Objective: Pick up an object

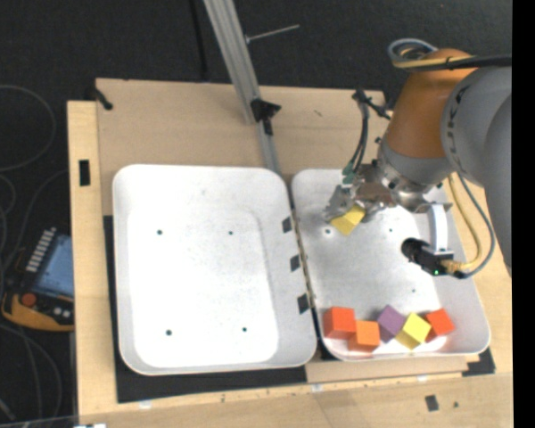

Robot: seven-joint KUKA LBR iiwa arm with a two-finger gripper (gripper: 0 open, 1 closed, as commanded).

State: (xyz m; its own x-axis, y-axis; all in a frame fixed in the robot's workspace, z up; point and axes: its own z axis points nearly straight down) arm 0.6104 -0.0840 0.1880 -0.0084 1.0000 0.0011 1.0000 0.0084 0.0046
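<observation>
One yellow block (pixel 347 222) sits at our gripper (pixel 343 210) tips, upper-left part of the right bin (pixel 374 275), raised or just off the floor by the look of it. The fingers seem closed on it, block pinched between them, hanging slightly right of the tips. No clear long axis; it looks cubic. Left wall of the bin is near, so we'd go straight up. Five other blocks (pixel 388 325) line the bin's near edge, well apart. Left bin (pixel 205 266) offers open room.
</observation>
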